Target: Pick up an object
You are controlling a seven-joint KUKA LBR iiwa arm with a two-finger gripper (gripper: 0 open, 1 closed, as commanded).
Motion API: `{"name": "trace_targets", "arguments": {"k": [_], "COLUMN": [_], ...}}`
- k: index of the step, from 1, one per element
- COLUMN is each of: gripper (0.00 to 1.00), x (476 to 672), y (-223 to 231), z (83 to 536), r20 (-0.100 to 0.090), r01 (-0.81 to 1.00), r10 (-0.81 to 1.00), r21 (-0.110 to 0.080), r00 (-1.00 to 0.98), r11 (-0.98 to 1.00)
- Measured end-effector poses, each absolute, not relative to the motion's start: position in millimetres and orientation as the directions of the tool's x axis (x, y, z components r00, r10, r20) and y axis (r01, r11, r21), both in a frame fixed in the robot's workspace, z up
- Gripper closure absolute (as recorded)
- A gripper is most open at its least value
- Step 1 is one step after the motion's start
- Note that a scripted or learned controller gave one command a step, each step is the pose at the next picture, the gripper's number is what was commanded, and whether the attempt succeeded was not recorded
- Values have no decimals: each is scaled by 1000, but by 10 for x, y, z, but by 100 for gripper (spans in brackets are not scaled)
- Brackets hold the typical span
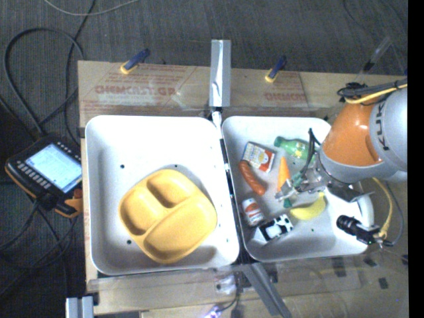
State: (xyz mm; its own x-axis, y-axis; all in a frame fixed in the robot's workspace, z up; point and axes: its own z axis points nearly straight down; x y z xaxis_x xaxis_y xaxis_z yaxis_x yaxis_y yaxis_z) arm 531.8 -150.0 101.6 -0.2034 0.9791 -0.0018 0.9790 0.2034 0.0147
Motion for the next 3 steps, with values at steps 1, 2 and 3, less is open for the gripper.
{"name": "trace_targets", "arguments": {"k": [1,2,3], "gripper": [100,100,100], "x": [5155,5153,5523], "y": [-1408,-1395,-996], "z": [924,1006,2109], "r20": [-12,-9,0], "r01": [953,953,916], "r10": [953,953,916], "r21": [13,12,-1], "r00": [-302,-302,-402], "r11": [302,302,402]}}
